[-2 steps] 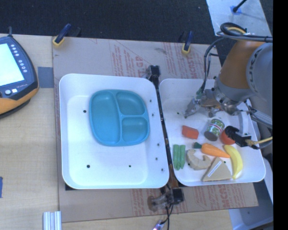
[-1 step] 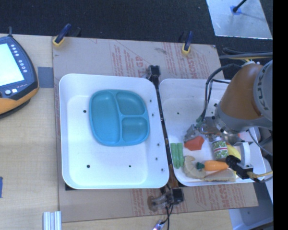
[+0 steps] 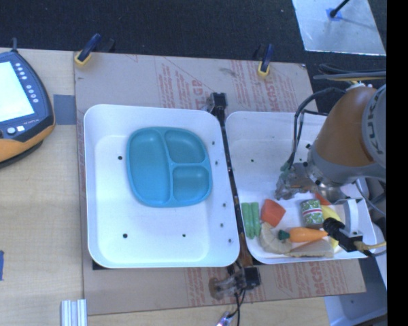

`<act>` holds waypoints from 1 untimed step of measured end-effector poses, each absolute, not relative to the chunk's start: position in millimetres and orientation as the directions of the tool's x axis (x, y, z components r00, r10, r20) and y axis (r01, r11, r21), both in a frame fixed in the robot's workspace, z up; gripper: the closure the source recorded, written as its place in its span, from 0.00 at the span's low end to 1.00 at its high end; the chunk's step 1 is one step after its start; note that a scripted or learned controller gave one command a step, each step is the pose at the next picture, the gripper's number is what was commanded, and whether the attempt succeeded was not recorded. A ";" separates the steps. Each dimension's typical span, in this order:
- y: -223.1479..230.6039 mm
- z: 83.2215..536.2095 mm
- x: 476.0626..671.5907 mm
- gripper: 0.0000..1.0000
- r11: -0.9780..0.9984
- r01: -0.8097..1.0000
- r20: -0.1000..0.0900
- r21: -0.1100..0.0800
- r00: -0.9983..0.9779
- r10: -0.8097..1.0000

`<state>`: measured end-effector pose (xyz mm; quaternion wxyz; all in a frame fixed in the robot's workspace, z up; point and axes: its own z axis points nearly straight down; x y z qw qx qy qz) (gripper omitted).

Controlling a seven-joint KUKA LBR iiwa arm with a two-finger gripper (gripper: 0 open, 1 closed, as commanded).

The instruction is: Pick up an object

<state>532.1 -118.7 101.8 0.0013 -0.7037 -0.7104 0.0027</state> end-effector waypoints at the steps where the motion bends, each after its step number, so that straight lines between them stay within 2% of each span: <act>1: -118.7 101.7 532.0 0.00 0.010 1.000 -0.002 -0.005 -0.010 1.000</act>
